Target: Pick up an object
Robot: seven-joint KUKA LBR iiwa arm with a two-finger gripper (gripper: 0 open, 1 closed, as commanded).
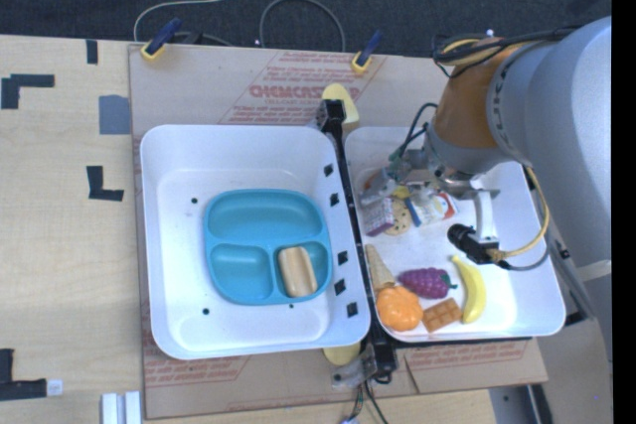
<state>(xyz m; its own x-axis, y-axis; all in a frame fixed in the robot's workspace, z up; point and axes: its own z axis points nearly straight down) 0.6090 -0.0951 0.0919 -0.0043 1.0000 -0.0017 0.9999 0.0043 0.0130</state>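
In the right bin (527, 213) lie a yellow banana (470, 289), purple grapes (427, 282), an orange (399, 309), a brown waffle piece (441, 315) and a cone (378, 265). Several small packets and a biscuit-like piece (397, 213) are heaped at the bin's upper left. My gripper (415, 186) is low over that heap, under the orange wrist band, and its tip is hidden among the packets. I cannot see anything lifted.
The left bin (169, 213) holds a blue divided plate (238, 223) with a bread roll (296, 270) in its lower right compartment. A black divider (343, 213) separates the bins. A black connector and yellow cable (475, 243) hang by the arm.
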